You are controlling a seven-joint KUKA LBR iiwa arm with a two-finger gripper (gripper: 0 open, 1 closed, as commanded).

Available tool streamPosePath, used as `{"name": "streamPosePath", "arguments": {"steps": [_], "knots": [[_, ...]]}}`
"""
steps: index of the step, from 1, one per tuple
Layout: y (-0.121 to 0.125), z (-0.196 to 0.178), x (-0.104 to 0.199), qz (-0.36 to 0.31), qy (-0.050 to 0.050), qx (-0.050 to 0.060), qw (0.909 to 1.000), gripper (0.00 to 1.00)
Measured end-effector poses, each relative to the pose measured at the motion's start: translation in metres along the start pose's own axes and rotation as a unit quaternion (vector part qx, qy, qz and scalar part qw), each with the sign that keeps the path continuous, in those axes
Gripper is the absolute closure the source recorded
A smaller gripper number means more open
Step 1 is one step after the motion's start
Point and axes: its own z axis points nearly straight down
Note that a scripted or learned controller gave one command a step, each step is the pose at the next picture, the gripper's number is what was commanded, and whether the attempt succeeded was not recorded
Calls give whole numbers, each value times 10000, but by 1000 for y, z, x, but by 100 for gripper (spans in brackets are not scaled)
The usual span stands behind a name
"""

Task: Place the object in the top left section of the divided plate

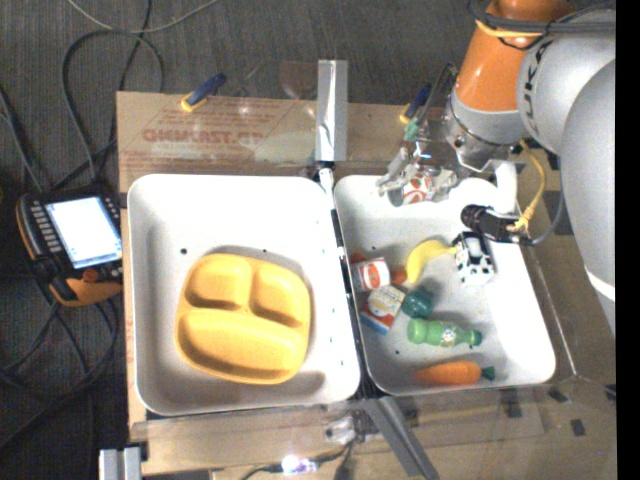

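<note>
I had the gripper (418, 183) raised at the right bin's (535, 363) twelve o'clock, fingers pinching a can (430, 186); next, carry to the plate (243, 315).

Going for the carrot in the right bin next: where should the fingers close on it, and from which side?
Grip the carrot across its orange middle, coming straight down from above. It lies flat and lengthwise near the right bin's front wall, so close the fingers across its narrow width, front to back. The green bottle lies just behind it, so that side is probably tight.
</note>
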Motion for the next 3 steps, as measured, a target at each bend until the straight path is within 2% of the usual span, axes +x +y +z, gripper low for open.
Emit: {"name": "streamPosePath", "arguments": {"steps": [1, 2, 3], "knots": [[-6, 1, 79, 393, 27, 5, 9992, 100], [-43, 44, 144, 299, 21, 14, 9996, 100], [-100, 12, 213, 174, 23, 16, 9998, 100]]}}
